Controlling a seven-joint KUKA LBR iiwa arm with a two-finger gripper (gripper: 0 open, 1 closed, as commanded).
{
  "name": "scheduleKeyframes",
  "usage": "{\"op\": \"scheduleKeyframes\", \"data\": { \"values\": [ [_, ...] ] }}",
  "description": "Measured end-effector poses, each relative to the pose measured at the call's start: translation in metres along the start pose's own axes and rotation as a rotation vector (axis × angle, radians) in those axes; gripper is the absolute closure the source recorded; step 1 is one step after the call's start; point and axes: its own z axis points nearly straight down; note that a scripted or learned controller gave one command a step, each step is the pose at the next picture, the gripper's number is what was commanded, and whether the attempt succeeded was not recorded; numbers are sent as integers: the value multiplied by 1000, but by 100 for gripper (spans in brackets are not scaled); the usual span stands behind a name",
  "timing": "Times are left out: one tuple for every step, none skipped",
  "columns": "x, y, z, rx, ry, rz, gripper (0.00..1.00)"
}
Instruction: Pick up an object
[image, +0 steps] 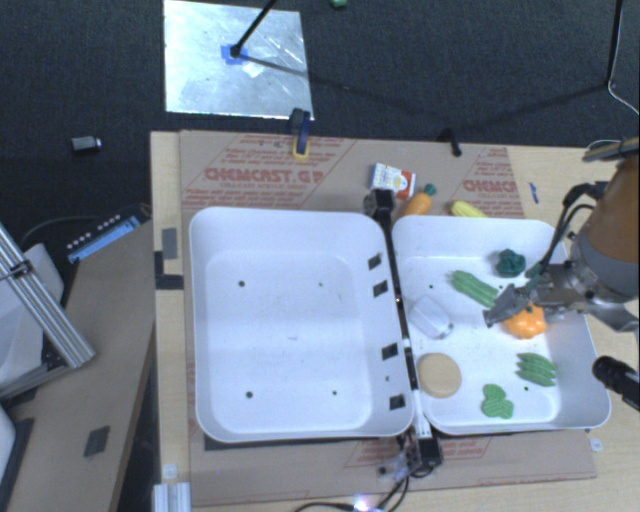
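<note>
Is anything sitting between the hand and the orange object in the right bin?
Nothing visible does. The hand sits directly over the orange object in the right bin, partly covering it. The green ridged piece lies just up-left of the hand, and the clear cup farther left; neither is between them.

- bench (170, 330): cardboard sheet (260, 172) on top
- two white bins on cardboard: left bin (290, 325), right bin (580, 400) at 3 o'clock, rims touching
- yellow clamp (300, 135) at cardboard's 12 o'clock edge

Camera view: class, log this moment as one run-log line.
arm: over right bin | gripper: above orange object | grasp: unconfirmed | left bin: untouched
</note>
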Motion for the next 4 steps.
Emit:
{"op": "scheduleKeyframes", "data": {
  "values": [
    [0, 1, -11, -3, 0, -2, 100],
    [-44, -7, -42, -4, -3, 5, 100],
    [-15, -5, -182, -19, -4, -5, 100],
    [-14, 8, -201, -5, -2, -3, 100]
  ]
}}
